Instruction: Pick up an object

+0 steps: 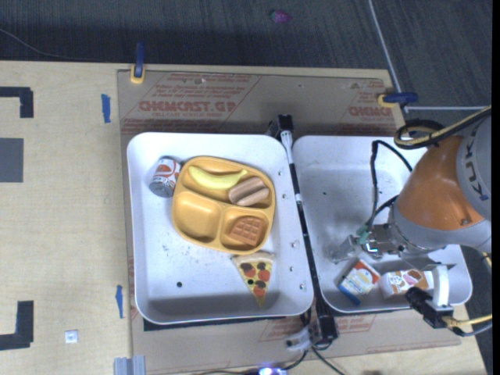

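Note:
In the right bin (336, 162), my gripper (366, 244) hangs low over the floor, just above a small white, blue and orange carton (358, 280). A second small packet with red and orange print (405, 281) lies right of the carton, near the front wall. The arm's orange band (441, 190) covers the right side of this bin. Nothing shows between the gripper's tips.
The left bin (148, 233) holds a yellow sectioned tray (195, 213) with a toy banana (212, 178), a hot dog (248, 191) and a waffle (245, 230). A can (163, 176) lies by its upper left, a pizza slice (256, 275) below it. Cables run along the divider (297, 209).

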Robot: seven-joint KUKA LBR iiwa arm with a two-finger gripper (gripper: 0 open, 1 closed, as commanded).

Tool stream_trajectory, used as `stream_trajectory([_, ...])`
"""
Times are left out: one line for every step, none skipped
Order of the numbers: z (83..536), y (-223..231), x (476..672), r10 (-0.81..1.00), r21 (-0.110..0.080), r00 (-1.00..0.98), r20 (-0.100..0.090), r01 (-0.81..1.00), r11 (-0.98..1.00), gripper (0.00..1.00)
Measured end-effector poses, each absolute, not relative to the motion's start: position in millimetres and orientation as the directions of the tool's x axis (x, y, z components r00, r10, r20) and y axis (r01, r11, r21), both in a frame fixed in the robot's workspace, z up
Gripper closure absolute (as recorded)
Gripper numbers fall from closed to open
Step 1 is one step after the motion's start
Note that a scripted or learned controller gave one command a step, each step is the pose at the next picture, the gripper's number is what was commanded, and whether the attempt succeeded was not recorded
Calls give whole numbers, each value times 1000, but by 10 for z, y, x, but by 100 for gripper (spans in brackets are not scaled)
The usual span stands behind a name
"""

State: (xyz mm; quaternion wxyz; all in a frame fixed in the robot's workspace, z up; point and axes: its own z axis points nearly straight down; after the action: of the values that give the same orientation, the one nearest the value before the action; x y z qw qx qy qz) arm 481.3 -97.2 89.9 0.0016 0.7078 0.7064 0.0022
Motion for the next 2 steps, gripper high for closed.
stream_trajectory([1006,-1026,4830,1000,18,7,-14,1000,-7,100])
stream_trajectory([1848,-340,4895,1000,1,-1,1,1000,1,100])
